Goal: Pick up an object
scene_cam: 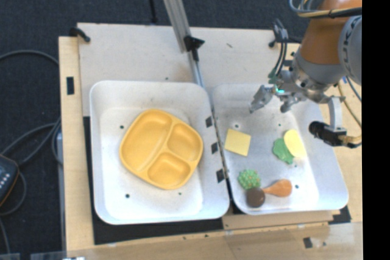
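My gripper [272,100] hangs open above the back of the right bin [323,192], its two grey fingers spread apart with nothing between them. In that bin, nearer the front, lie a flat yellow square [237,142], a green leafy piece [281,150] touching a pale yellow piece [295,144], a small green broccoli-like piece [248,178], a dark brown round piece [255,197] and an orange drumstick-shaped piece [280,188]. All of them lie below and apart from the gripper.
The left bin [103,192] holds a yellow divided plate [161,148]. A slanted metal pole [173,3] rises behind the bins. The arm's orange and grey wrist [326,39] stands over the right bin's back right corner.
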Tool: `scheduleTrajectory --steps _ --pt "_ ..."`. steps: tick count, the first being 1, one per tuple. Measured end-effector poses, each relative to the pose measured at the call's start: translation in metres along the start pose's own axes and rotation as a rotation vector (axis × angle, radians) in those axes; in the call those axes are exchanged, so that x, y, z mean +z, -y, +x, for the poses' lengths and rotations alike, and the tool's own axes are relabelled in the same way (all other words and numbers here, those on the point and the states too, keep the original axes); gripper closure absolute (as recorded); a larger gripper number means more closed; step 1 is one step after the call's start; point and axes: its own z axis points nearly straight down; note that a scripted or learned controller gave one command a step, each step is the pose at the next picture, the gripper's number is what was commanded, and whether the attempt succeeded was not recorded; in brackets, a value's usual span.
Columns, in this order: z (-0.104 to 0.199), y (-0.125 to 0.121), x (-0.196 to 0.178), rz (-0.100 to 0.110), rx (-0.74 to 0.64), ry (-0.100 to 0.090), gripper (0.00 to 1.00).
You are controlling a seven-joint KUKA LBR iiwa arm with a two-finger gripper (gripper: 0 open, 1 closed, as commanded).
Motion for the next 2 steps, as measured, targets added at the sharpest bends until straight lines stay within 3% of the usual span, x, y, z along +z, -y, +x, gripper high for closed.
scheduleTrajectory --steps 2 --pt "-0.006 0.002 0.115 0.006 0.003 0.002 0.00"
